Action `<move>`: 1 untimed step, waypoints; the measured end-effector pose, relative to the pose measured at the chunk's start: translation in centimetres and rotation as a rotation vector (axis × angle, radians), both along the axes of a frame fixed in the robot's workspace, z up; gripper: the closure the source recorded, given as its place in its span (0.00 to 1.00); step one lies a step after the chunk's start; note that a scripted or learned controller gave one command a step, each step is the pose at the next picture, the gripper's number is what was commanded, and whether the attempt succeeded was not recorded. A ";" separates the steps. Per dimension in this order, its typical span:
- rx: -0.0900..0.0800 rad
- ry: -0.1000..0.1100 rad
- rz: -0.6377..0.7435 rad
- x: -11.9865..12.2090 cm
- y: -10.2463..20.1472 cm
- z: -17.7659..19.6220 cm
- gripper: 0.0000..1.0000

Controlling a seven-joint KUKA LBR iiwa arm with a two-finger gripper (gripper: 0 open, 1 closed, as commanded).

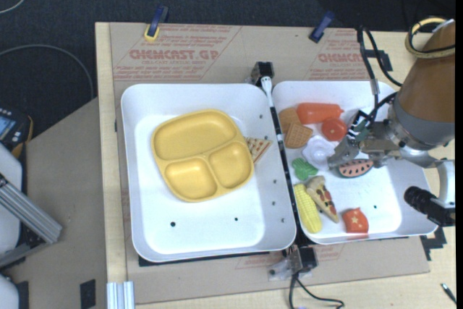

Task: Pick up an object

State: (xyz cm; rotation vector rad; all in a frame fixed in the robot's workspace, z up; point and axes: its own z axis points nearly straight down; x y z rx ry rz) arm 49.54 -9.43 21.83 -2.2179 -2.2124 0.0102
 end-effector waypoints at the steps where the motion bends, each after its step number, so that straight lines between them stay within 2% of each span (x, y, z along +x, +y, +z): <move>1: -0.001 -0.011 0.002 0.2 0.0 0.5 0.00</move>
